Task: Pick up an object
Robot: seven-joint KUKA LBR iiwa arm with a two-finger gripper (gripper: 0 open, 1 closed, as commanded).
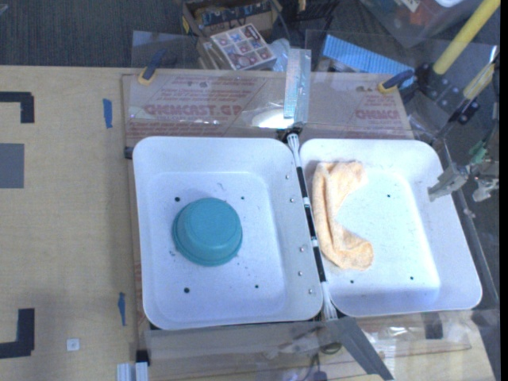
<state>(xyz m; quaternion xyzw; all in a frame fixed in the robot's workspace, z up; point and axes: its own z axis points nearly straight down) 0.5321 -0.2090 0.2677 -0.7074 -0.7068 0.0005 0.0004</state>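
Teal bowl (208, 230) upside down in left bin (151, 165), orange cloth (337, 213) in right bin (413, 165).

Two shallow white bins sit side by side on a light wooden bench (63, 236). The left bin (151, 165) and the right bin (421, 165) touch along their inner edges. Blue tape marks (107, 113) dot the bench to the left of the bins. Beyond the bins, a clear plastic sheet (198, 105) with red lettering lies flat, and a box of colourful cards (238, 44) rests on the dark floor.
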